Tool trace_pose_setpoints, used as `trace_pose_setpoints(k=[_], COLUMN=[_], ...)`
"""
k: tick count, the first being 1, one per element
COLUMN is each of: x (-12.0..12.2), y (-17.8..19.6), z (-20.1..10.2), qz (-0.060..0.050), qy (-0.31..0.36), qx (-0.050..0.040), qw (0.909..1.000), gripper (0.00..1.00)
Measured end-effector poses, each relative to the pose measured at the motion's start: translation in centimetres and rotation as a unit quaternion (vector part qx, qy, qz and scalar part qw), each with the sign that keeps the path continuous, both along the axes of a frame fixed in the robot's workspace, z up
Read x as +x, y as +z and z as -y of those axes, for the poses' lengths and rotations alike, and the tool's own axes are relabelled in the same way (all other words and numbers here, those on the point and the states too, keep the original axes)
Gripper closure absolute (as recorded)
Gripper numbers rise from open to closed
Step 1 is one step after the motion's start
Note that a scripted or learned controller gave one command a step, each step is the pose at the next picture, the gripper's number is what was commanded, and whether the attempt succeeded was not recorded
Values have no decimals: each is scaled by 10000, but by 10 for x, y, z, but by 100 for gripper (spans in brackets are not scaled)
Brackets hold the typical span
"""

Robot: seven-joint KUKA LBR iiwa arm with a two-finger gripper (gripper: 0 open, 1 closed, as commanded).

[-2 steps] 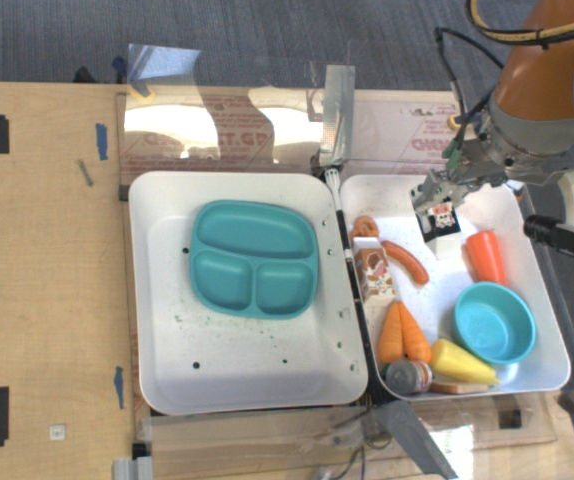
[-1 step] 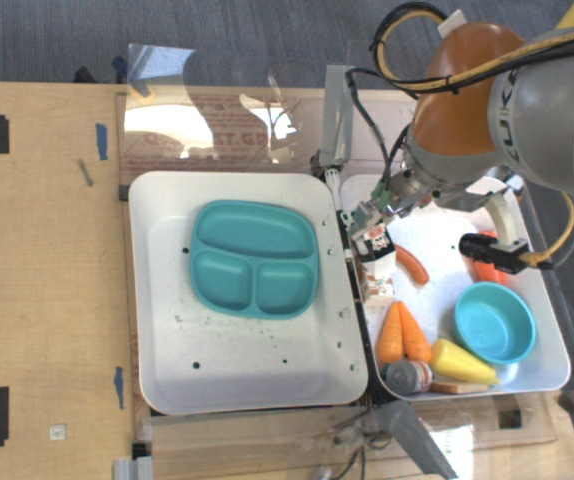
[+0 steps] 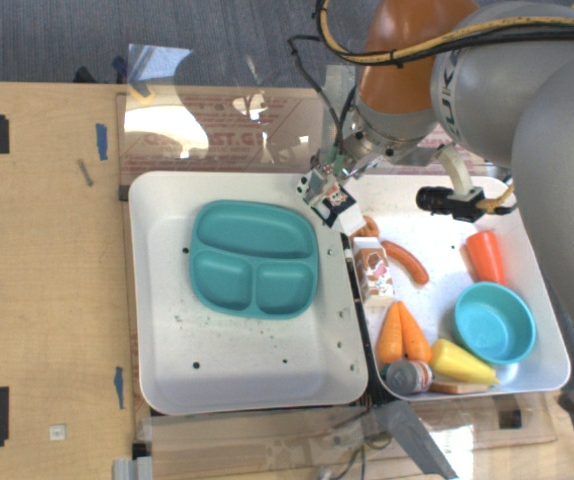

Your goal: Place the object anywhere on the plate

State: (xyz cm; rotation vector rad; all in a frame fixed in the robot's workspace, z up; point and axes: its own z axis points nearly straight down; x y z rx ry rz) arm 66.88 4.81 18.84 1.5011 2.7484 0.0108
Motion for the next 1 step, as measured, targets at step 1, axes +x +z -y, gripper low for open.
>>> trace_pose_setpoints(k=[1], x=[-1], y=[-7], z=[-47], qz=[-28], qy=[832], qx=[-10], qw=[9965], gripper=[100])
